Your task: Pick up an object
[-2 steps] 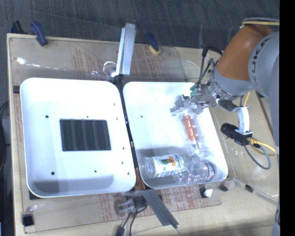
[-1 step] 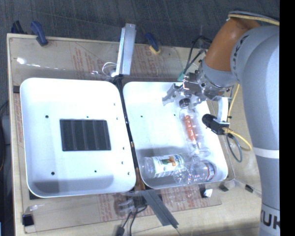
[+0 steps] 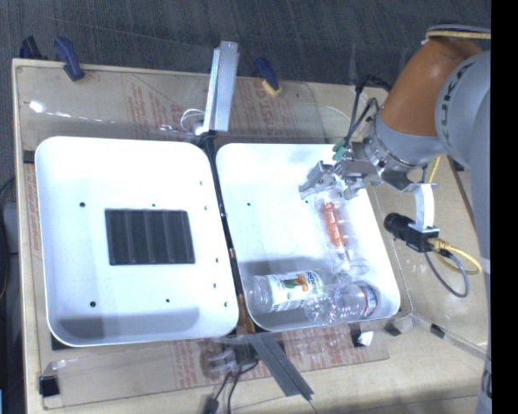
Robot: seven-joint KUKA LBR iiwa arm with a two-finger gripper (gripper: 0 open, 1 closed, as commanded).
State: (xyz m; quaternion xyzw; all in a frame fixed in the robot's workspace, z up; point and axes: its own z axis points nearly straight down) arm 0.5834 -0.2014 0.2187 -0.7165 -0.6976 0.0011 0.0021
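The grey two-finger gripper (image 3: 338,179) hangs over the right white plastic bin (image 3: 268,179) near its 2 o'clock corner, just above a slim clear tube with an orange inside (image 3: 337,227). Whether it is open or holds the tube, I cannot tell. A clear plastic bottle with a yellow label (image 3: 289,291) lies at 6 o'clock, so I judge that the pick is not yet finished.

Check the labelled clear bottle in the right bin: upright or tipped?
Tipped. The labelled bottle lies on its side along the right bin's near wall, label facing up, beside another clear bottle.
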